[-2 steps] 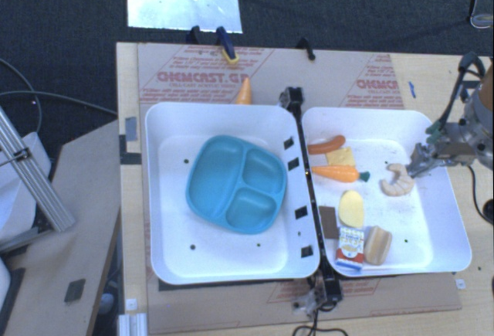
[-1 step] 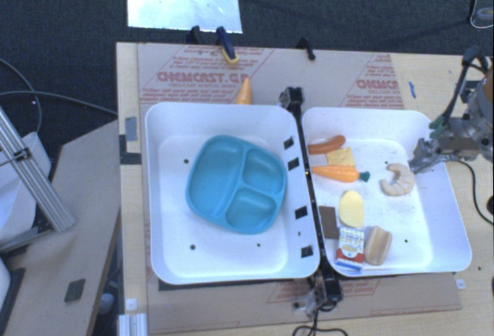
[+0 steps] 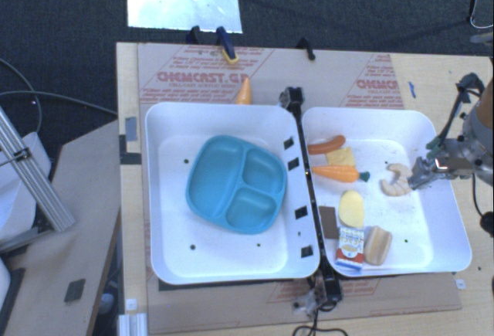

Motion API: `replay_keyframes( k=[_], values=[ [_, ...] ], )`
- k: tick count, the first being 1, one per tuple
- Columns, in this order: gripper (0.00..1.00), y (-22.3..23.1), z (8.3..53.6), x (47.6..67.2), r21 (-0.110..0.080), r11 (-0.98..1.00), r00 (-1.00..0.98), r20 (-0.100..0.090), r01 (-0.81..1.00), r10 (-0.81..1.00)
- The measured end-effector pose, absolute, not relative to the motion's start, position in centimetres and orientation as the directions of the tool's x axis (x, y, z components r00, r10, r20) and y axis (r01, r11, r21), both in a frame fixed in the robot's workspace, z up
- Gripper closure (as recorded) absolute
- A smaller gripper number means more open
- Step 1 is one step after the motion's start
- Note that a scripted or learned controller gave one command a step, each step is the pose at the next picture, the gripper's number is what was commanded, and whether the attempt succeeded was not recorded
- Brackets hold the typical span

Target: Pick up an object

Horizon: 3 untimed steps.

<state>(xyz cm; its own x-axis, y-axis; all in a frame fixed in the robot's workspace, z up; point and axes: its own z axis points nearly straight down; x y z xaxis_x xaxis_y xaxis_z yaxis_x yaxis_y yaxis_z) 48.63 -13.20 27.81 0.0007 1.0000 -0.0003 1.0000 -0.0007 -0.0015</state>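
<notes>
The right bin point(image 3: 440, 249) holds several toy foods: a red sausage point(image 3: 326, 145), a yellow cheese piece point(image 3: 342, 157), an orange carrot point(image 3: 336, 172), a yellow oval piece point(image 3: 352, 208), a brown block point(image 3: 328, 222), a red and white carton point(image 3: 350, 245), a tan bread piece point(image 3: 377, 244) and a pale curled piece point(image 3: 396, 181). My gripper point(image 3: 421, 174) hangs low over the right bin's right side, its tip just right of the pale curled piece. Nothing shows between its fingers.
The left bin point(image 3: 174, 249) holds a blue sectioned plate point(image 3: 235, 184). A black divider with clips point(image 3: 302, 188) runs between the bins. An orange cone point(image 3: 243, 91) stands behind the left bin. Metal framing point(image 3: 27, 172) rises at the far left.
</notes>
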Motion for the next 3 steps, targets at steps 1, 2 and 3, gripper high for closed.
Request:
replay_keyframes(
  k=[1,2,3],
  values=[
    [1.0,-12.7,12.2,48.4,-0.01,0.001,-0.001,0.003,1.0,1.0],
    [1.0,-9.8,22.3,56.1,0.014,0.01,-0.01,-0.002,1.0,1.0],
    [1.0,-4.6,18.2,53.1,-0.004,0.008,-0.008,0.003,1.0,1.0]
  ],
)
